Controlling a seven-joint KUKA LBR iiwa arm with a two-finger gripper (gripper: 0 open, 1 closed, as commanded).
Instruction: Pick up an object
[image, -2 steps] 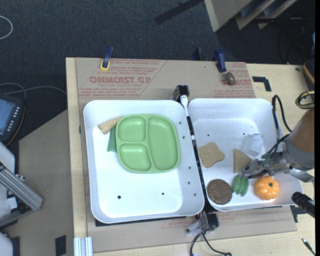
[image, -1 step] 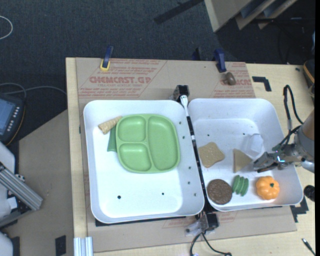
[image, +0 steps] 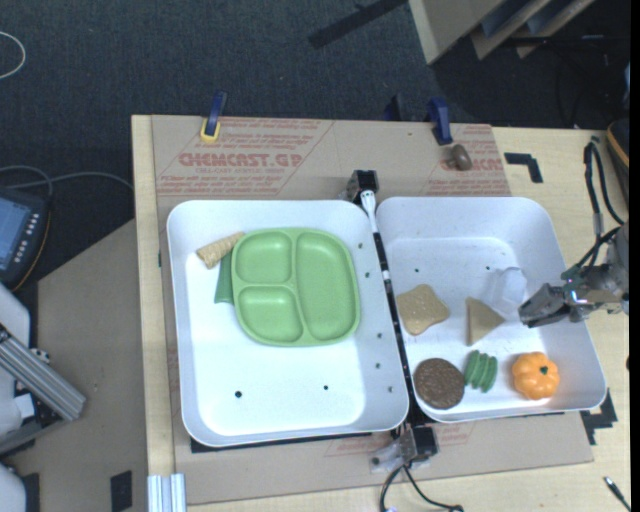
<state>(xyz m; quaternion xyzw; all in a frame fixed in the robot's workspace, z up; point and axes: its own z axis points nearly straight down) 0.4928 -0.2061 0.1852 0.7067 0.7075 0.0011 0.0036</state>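
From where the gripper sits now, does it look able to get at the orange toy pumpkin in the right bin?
Probably yes. The gripper hangs over the right bin's right side, just above and beside the toy pumpkin. The pumpkin stands apart from the green toy vegetable, with nothing lying over it.

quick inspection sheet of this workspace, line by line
surface: cardboard-covered bench bearing left bin and right bin, side by side
job's things: right bin holds bread slice, tan wedge, brown patty, green pickle piece, orange pumpkin, clear pale item
clutter: green divided plate in left bin, tan piece at its upper left corner
grippers: hand over right bin's right side, holding nothing visible
cables: wires at bench front; cable on the floor at left
surroundings: dark carpet, clamps at bench rear
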